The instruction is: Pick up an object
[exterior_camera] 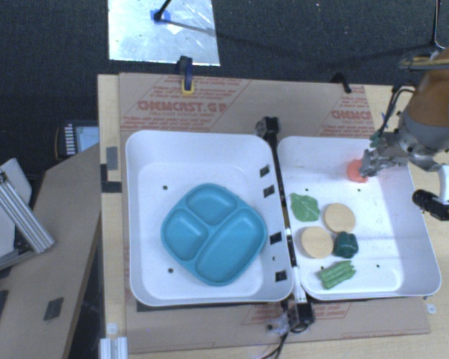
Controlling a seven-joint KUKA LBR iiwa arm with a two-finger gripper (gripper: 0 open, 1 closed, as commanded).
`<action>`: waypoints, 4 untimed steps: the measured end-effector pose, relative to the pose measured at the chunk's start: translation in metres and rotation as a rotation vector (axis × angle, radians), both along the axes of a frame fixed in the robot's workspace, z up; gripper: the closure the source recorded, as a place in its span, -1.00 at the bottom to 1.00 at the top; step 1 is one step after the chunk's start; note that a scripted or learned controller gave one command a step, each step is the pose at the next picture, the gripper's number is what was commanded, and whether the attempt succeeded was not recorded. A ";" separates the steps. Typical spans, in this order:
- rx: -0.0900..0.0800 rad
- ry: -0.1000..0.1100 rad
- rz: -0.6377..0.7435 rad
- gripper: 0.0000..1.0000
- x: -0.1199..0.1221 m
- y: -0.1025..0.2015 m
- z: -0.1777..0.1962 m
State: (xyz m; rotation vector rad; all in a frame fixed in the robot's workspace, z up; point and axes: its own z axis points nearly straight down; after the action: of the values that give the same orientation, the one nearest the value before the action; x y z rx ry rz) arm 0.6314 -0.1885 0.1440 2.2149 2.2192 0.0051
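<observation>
Down in the right shallow white bin [404, 268], grey two-finger hand [372, 164] against a small orange-red round object [356, 171] near the far wall (grip unclear, cannot tell). Blue divided plastic tray [213, 233] in left bin [146, 200].

Arm [434, 103] comes in from the right w/ the orange band up top, grey wrist bent down over the far right part of the right bin [404, 275]. Gripper [372, 163] sits low near the bin's back wall.
</observation>
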 end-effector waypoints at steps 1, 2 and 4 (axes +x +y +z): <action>0.000 0.001 -0.001 1.00 -0.004 -0.006 0.048; -0.001 -0.001 0.002 1.00 0.007 -0.011 0.102; 0.003 0.007 0.006 1.00 -0.023 0.091 0.098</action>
State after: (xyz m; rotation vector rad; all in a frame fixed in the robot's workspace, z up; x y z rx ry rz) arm 0.6085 -0.0974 0.2417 2.2133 2.2306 0.0006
